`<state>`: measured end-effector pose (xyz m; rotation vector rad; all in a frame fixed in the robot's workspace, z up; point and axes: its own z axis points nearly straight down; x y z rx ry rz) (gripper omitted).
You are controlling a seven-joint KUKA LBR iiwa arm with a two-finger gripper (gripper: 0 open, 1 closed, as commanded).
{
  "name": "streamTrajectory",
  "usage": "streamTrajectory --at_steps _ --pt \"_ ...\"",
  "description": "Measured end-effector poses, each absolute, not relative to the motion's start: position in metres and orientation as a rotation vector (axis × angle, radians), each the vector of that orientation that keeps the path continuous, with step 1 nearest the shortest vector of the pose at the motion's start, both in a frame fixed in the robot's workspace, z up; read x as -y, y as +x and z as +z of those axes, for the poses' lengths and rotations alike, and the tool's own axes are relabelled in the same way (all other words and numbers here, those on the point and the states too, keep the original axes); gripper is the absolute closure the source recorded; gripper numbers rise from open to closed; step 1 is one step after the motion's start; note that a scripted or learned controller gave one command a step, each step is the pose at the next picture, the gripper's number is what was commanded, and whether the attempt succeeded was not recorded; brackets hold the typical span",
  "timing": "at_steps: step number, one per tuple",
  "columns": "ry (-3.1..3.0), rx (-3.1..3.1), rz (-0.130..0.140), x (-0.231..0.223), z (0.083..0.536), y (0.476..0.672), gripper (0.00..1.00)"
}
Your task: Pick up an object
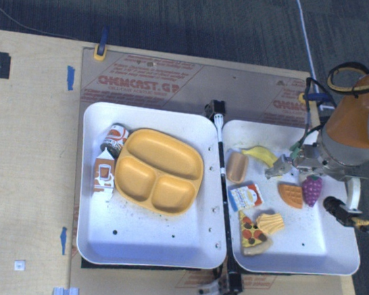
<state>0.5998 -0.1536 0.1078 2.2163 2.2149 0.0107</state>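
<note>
purple toy grape bunch (311, 190) lies just below the gripper (287, 166), finger state unclear; yellow divided plastic tray (157, 170) fills left white bin (89, 232).

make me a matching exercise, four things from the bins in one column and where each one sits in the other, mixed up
Things:
1. yellow tray
2. banana
3. pizza slice
4. grapes

Places:
A. right bin, near its front edge
B. left bin, taking up most of it
C. right bin, near its back edge
D. right bin, just under the gripper

Pairs: 1-B, 2-C, 3-A, 4-D
</note>
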Motion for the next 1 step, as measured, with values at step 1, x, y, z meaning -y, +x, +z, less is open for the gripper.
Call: streamTrajectory --at_steps 1 --pt "2.212 -2.21 0.01 0.1335 0.0898 0.5478 0.0"
